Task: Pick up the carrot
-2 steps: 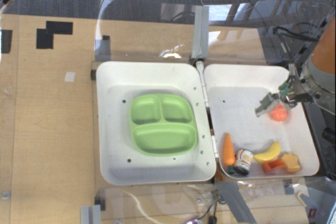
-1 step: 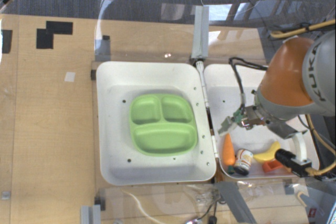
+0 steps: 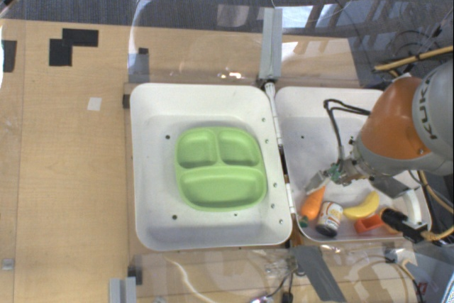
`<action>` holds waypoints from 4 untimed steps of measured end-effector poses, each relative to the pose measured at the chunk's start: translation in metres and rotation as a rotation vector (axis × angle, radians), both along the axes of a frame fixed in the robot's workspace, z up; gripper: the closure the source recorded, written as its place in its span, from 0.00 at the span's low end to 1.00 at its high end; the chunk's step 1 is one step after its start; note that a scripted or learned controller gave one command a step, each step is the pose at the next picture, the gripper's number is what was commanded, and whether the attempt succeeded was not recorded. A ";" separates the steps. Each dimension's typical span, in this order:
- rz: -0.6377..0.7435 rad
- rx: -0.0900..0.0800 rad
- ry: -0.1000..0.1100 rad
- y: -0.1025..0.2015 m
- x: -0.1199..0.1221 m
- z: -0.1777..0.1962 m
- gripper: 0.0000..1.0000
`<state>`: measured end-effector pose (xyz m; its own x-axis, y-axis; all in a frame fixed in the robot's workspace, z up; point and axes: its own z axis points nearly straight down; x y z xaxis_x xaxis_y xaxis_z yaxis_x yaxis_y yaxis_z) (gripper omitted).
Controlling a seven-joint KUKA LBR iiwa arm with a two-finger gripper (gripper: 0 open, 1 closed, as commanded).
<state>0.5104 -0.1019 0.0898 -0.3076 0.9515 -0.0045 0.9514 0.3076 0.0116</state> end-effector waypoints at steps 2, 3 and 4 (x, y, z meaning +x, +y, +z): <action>0.002 0.001 -0.007 0.001 0.003 0.011 0.00; -0.028 0.000 -0.009 -0.002 -0.016 0.001 0.00; -0.027 0.001 -0.012 -0.001 -0.014 0.011 1.00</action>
